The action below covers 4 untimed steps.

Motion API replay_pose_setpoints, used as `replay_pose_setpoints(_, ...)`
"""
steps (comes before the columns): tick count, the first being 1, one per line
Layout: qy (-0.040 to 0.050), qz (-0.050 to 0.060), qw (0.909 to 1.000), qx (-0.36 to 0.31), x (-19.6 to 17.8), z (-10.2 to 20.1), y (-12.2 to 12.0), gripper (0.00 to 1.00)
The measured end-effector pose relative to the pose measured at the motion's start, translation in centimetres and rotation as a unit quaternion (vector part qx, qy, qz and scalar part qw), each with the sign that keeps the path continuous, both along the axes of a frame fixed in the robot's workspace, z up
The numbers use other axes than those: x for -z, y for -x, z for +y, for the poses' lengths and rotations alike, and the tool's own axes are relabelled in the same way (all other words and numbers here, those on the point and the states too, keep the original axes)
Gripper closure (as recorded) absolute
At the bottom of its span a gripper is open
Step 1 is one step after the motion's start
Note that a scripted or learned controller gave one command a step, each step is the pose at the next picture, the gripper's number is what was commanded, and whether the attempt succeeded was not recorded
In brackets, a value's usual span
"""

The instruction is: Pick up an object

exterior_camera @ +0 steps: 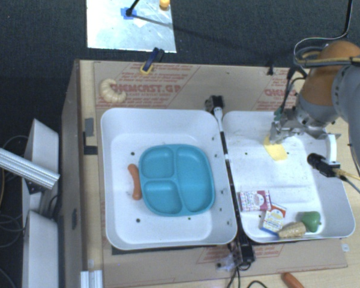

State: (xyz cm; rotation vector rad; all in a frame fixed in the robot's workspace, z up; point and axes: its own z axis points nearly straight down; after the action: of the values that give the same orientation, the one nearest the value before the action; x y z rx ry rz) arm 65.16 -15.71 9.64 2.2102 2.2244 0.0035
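Right bin (342,221), near to far: green item (311,219), tan item (293,230) and 2 small cartons (261,207) at its near edge; yellow block (277,152) mid-bin, just below the gripper (278,130); whether anything is grasped cannot be told.

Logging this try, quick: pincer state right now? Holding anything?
Pincer: down in the right bin, just above the yellow block; open or shut cannot be told, and nothing is seen held in it.
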Motion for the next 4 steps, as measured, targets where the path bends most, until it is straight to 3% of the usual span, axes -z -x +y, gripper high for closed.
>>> replay_pose_setpoints(1,0.0001,0.0,1.0,0.0,0.0,0.0,0.0,0.0)
replay_pose_setpoints(2,-0.0006,0.002,1.0,0.003,1.1,-0.7,0.7,0.0)
replay_pose_setpoints(3,0.0,0.0,1.0,0.002,0.0,-0.7,0.6,1.0)
replay_pose_setpoints(4,-0.0004,0.001,1.0,0.003,-3.3,-1.9,5.8,1.0)
